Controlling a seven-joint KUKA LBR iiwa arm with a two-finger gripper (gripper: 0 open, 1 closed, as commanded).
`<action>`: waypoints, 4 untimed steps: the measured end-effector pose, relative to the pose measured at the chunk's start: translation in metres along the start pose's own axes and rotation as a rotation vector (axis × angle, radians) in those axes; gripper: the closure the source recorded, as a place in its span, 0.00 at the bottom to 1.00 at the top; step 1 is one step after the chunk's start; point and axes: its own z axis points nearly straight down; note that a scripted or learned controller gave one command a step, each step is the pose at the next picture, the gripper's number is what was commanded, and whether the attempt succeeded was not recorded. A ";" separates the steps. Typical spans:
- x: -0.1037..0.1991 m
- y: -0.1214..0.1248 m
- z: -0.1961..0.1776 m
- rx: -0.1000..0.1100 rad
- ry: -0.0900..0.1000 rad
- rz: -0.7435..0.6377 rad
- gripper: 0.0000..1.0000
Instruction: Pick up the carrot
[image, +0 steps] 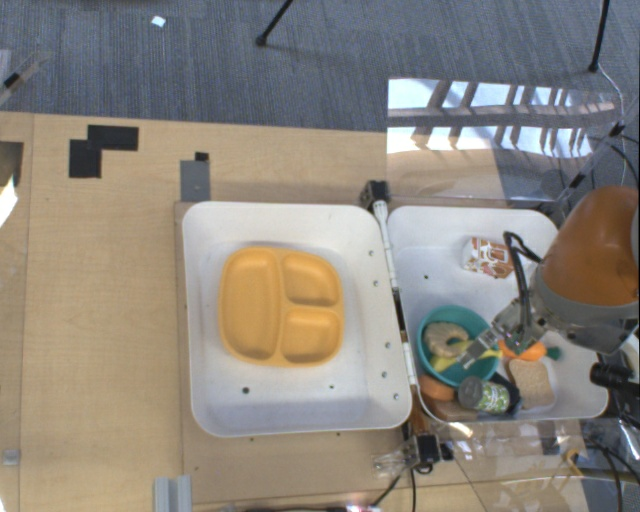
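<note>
Orange carrot (528, 351) lies in right white bin (440, 235), wedged between teal round bowl (436, 325) and tan sponge block (535, 380), so gripper (497, 338) hangs low beside its near end; finger state: cannot tell.

No text, brand or number can be read. The small packet (487, 257) in the right bin (440, 235) bears red-and-white print, and the dark can (489, 397) has a green label (both too small and blurred to make out).
</note>
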 end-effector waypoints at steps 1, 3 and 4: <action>-0.049 -0.035 0.035 -0.006 -0.006 0.134 0.00; -0.051 -0.028 0.021 -0.020 -0.017 0.135 0.00; -0.063 -0.029 0.036 -0.003 -0.006 0.396 0.00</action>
